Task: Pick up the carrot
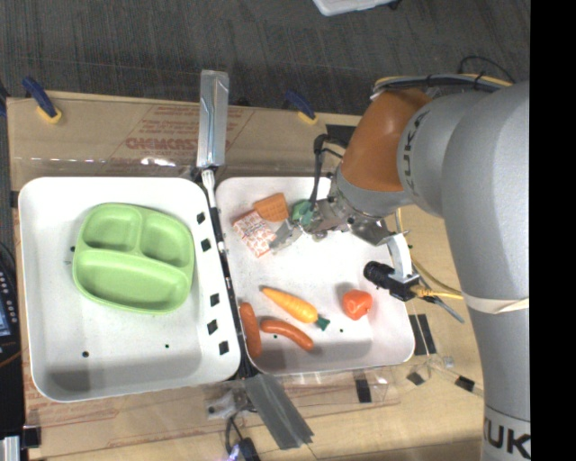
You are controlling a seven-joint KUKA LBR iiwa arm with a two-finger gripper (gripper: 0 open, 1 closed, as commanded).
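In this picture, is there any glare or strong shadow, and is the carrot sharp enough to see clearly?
Camera view: even light; soft shadow along the near wall of the left bin; faint glare on the green tray; the carrot looks fairly sharp; the gripper area looks slightly blurred.

**What you cannot make out from here**

The arm runs off the right and bottom of the frame, so you see none of its base. Its wrist covers the upper right corner of the right bin. The gripper sits at centre frame, too small and cluttered for you to judge. A white object at the top edge is cut off. The sausage lies partly tucked against the bin's left wall.
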